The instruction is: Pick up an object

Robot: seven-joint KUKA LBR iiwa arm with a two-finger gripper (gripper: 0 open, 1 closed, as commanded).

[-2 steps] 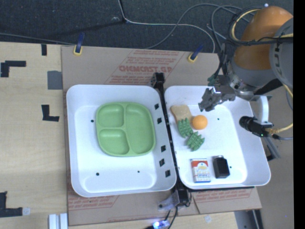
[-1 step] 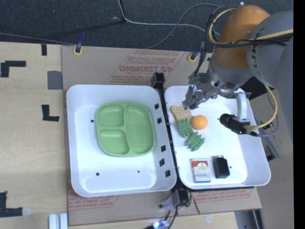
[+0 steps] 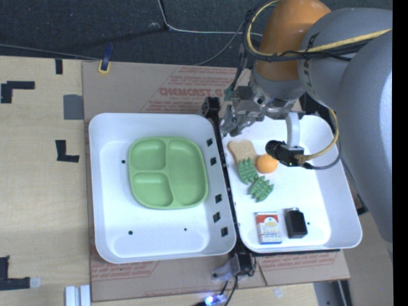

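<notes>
The desk (image 3: 38,171) carries two white bins on brown cardboard. The left bin (image 3: 102,171) holds a green divided plate (image 3: 168,172). In the right bin (image 3: 331,215) lie a slice of bread (image 3: 241,149), an orange ball (image 3: 267,164), two green leafy pieces (image 3: 254,178), a small card box (image 3: 268,227) and a black block (image 3: 295,222). My pincer (image 3: 234,123) hangs over the far left corner of the right bin, just beside the bread; how far it is open I cannot tell, and I see nothing in its hold.
</notes>
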